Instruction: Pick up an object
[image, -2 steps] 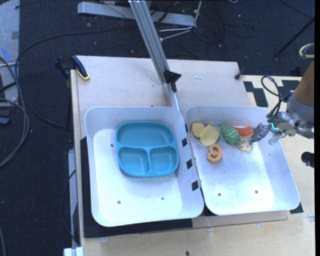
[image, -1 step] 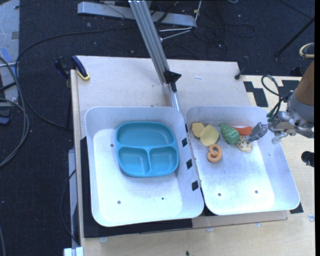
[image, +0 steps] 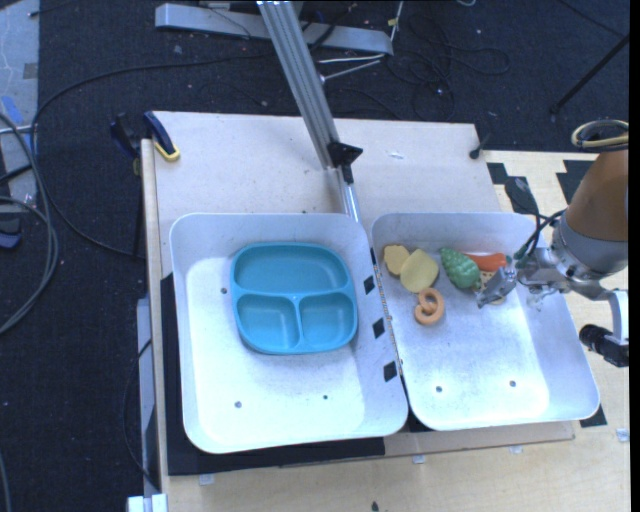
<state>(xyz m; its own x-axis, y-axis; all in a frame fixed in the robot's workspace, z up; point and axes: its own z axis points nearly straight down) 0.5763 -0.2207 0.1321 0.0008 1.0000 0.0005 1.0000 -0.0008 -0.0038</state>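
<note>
On the left, the first white bin (image: 200, 400) holds a blue divided plate (image: 295, 298) with three compartments, lying flat near the bin's middle and far from the arm. A dark strip with white marks runs down the seam where this bin meets the right white bin (image: 500, 400). In that second bin a small cluster sits along the far side: two yellow potato-like pieces (image: 412, 267) touching each other, an orange ring-shaped toy (image: 430, 307) just in front of them, then a green knobbly toy vegetable (image: 460, 270) with an orange carrot-like piece (image: 488, 261) tucked behind it. Right beside those last two hangs the gripper (image: 493, 288), low over the bin, at the end of the grey arm that comes in from the right. Its fingers look dark and thin from here, and I cannot tell whether they are parted or closed; nothing shows between them. To my eye this is the approach step, no grasp made. The next move seems to call for settling over the green or orange piece and closing squarely, since the pieces crowd together.
</note>
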